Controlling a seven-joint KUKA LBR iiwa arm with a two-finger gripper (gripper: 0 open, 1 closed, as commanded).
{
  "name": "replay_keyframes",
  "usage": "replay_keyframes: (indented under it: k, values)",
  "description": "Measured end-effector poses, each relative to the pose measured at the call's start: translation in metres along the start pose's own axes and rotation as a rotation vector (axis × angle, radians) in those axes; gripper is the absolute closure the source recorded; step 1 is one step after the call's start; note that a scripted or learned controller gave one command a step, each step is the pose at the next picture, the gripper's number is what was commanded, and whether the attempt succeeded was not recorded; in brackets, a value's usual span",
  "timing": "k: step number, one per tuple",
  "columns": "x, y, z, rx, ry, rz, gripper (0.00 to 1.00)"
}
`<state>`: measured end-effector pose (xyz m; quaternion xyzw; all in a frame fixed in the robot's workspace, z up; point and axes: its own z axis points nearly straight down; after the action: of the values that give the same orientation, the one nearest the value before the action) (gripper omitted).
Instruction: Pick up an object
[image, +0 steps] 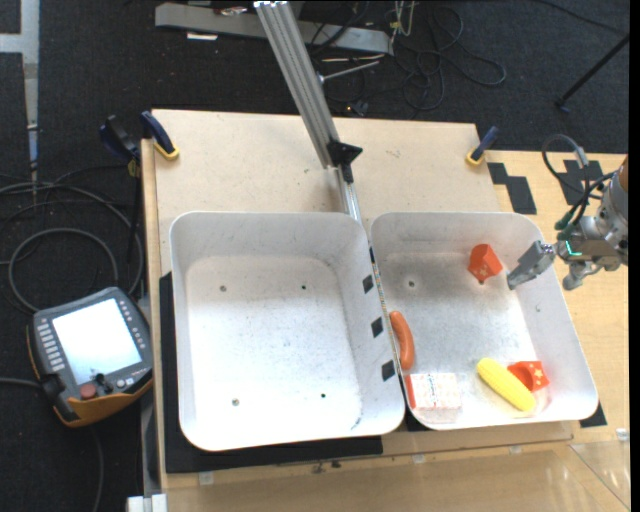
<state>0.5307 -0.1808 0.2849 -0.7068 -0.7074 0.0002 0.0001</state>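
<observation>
Two white bins (270, 330) faintly speckled, orange block (485, 262), orange-red sausage (403, 338), yellow banana (506, 385), red block (531, 375), white box with red markings (435, 392), pale wooden bench (260, 165), dark floor (70, 80).

Bright, even overhead light; soft shadows.

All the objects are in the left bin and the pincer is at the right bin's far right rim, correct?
Not quite: the camera view shows the objects in the right bin, not the left: orange block, sausage, yellow banana, red piece and white box. The pincer is at that bin's far right rim.
</observation>
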Motion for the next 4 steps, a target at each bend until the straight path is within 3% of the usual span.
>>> replay_keyframes:
  k: [3,4]
  values:
    - [0.007,-0.024,0.162,0.006,0.002,0.003,0.00]
    - [0.006,-0.022,0.149,-0.002,0.000,0.002,1.00]
